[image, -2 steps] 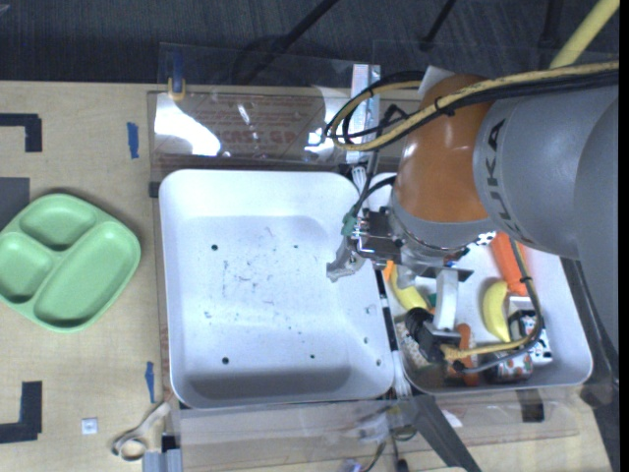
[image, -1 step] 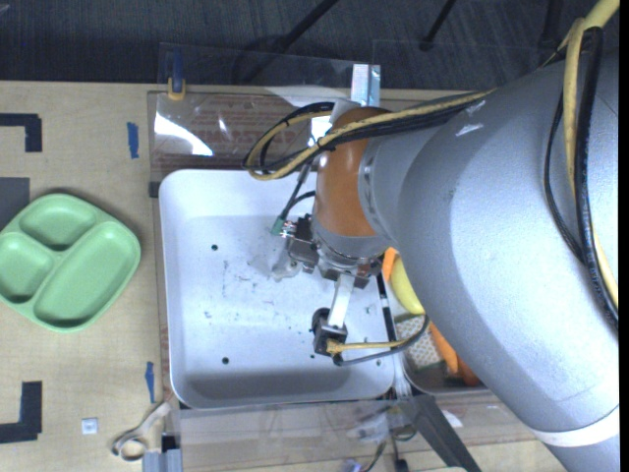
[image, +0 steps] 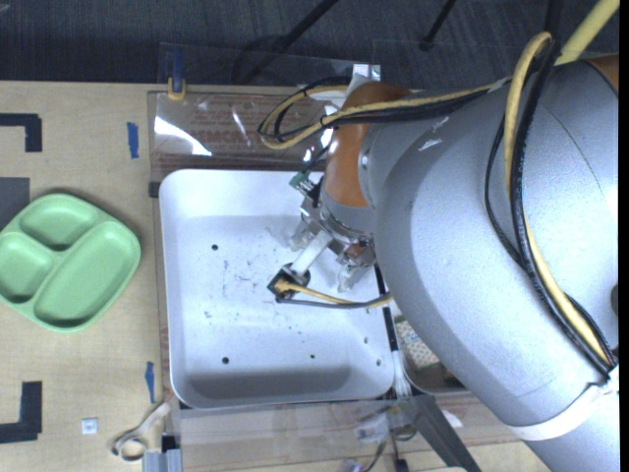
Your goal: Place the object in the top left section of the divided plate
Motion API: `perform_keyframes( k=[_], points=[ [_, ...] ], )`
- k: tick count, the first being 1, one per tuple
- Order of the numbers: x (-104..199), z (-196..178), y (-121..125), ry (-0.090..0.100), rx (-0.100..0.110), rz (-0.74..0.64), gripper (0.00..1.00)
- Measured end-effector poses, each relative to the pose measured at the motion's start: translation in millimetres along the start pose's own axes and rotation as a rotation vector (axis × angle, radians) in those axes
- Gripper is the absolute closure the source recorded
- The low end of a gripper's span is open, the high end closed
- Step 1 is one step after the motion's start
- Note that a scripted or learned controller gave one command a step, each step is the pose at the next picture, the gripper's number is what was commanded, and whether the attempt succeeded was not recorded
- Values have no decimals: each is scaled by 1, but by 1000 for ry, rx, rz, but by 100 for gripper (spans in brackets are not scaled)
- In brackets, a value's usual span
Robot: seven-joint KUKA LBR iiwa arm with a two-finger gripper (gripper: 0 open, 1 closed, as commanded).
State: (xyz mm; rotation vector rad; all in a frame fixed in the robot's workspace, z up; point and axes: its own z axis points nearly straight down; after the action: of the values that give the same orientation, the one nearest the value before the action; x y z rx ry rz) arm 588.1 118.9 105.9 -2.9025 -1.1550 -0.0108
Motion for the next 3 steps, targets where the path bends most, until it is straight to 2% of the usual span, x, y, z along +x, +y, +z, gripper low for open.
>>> perform_keyframes(
  k=[1,2,3],
  points=[
    [-70,-169,15,-14,-12,67,0],
    [-74,-52,-45,1,-12,45,0],
    [-104,-79,-45,-13,-14,224,0]
  ],
)
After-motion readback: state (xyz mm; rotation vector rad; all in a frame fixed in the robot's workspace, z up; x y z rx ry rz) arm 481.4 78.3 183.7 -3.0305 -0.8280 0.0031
